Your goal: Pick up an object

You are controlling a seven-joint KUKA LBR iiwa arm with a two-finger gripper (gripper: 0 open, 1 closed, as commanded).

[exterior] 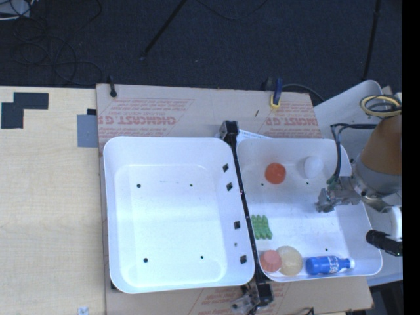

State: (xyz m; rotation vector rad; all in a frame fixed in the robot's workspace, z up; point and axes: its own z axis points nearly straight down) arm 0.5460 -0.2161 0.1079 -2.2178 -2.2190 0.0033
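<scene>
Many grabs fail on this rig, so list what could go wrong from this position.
1. The claw sits low in the right bin over bare floor, so it may shut on nothing.
2. The white ball barely stands out against the bin, so a grab could miss it.
3. The blue bottle, yellow ball and pink ball crowd the near wall, leaving little room.

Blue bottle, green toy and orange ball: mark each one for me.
Blue bottle [326,265], camera view, middle of its body.
Green toy [261,227], camera view, centre of the cluster.
Orange ball [275,172], camera view, centre of its top.
</scene>
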